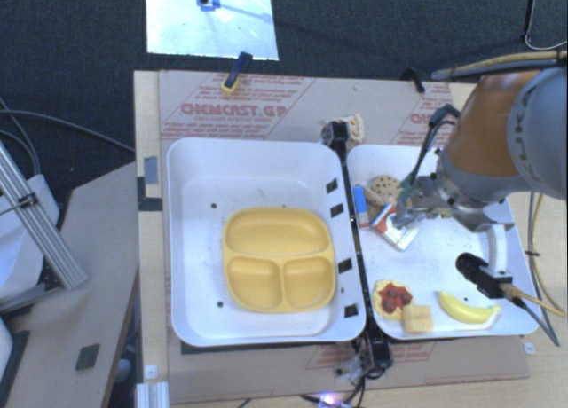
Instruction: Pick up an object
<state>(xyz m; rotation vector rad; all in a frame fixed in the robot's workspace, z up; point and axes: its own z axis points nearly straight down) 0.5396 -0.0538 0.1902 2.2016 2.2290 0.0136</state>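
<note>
Claw (405, 216) is low in the right bin (437, 266), at the top edge of a red-and-white packet (396, 233); open or closed, cannot tell, grip unclear. Cookie (383, 188) just behind the packet, and a small blue item (359, 199) to its left against the bin wall. Banana (465, 309), yellow cube (417, 318) and a red-topped round piece (392, 295) sit along the near edge, well apart from the claw. Left bin (195, 186) holds a yellow divided tray (280, 258). Both bins sit on the desk (293, 100).
</note>
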